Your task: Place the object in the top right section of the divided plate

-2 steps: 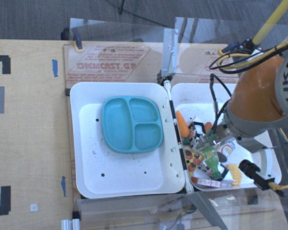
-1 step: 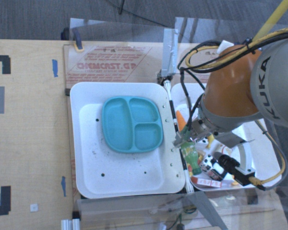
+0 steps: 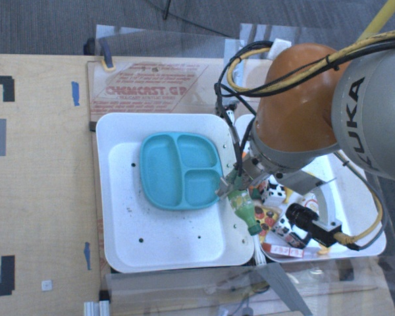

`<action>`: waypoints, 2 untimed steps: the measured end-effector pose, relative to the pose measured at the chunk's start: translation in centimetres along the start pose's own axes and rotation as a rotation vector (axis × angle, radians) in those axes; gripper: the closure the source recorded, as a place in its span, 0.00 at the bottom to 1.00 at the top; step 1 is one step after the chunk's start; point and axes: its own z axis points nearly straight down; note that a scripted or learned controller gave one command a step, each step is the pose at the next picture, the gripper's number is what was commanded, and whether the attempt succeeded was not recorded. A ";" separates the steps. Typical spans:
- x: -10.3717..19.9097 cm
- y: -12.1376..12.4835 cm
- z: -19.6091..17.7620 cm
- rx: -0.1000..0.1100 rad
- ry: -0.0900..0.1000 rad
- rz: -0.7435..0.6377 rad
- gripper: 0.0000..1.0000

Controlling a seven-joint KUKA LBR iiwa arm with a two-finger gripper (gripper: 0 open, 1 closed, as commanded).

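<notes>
The arm's (image 3: 316,110) bulk hides most of the right bin (image 3: 355,236) of the two white bins. The pincer (image 3: 229,184) sits low at the divider between them, by the lower right corner of the one turquoise divided plate (image 3: 181,170); whether it is open or closed, I cannot tell. A green object (image 3: 245,210) lies just below it, partly covered, among small jumbled items (image 3: 276,226) too cluttered to count.

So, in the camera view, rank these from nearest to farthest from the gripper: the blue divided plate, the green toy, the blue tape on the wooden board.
1. Green toy, just below the gripper, on the bins' shared edge.
2. Blue divided plate, to its left in the left bin.
3. Blue tape, far upper left on the wooden board.
</notes>
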 end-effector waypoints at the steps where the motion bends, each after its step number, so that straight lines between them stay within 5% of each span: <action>1: 1.5 0.9 -3.6 0.000 -0.001 -0.086 1.00; 2: 5.9 3.5 -1.6 0.003 0.002 -0.261 1.00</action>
